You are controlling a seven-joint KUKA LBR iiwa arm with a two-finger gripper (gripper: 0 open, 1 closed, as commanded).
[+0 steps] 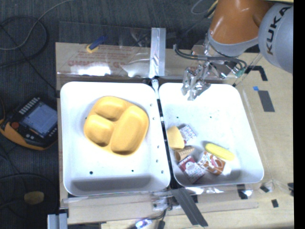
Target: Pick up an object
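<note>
Two white bins, arm poised over the right one.

A handheld controller [33, 123] lies on the floor far left; the left bin [76, 175] holds one large yellow lumpy toy [116, 125]. In the right bin [248, 128], a yellow wedge [174, 137], small packets [190, 167] and a yellow-lidded cup [217, 157] cluster near the front. The gripper [194, 90] hangs over the bin's back edge, fingers slightly apart, holding nothing.

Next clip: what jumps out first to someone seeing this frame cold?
The big yellow lumpy toy in the left bin. Then the orange and grey arm at top right, its gripper above the right bin's far edge, away from the small packets clustered near its front.
</note>
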